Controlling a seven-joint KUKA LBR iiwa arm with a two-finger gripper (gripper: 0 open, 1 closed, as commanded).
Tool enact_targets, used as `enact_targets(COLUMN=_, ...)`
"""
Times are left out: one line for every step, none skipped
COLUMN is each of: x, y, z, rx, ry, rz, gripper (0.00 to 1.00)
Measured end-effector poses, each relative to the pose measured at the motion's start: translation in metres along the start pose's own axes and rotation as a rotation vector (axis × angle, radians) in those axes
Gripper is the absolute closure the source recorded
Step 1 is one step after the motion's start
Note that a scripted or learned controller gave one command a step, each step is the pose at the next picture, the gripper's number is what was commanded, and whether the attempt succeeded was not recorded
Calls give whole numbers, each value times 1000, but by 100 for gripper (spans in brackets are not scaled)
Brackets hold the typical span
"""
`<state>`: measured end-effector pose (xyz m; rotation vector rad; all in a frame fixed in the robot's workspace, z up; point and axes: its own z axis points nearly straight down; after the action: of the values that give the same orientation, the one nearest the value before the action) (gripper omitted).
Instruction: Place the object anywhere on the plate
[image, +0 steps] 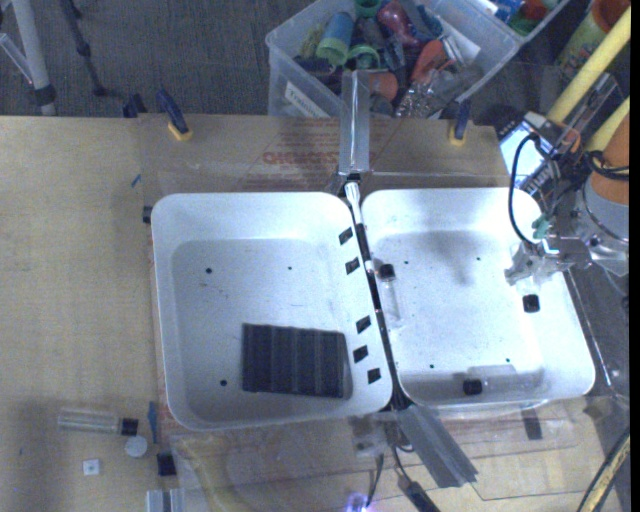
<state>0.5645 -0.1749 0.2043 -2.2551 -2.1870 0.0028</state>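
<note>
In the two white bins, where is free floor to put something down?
Left bin: bare floor behind and left of the dark ribbed plate. Right bin: its middle is bare. Crowded spots: the gripper at its right wall, and a small dark object by its front rim.

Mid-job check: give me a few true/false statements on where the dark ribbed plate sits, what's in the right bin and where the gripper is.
1. The dark ribbed plate lies in the left bin. True.
2. The gripper is over the left bin. False: it is at the right bin's right edge.
3. A small dark object lies near the right bin's front edge. True.
4. An object already rests on the plate. False: its top is bare.
</note>
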Motion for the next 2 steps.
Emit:
enact_targets(x=77, y=40, z=35, rx=-2, ry=1, rz=31, gripper=100)
enact_targets(x=168, y=81, z=20, rx=-3, ry=0, rz=-114, gripper=100)
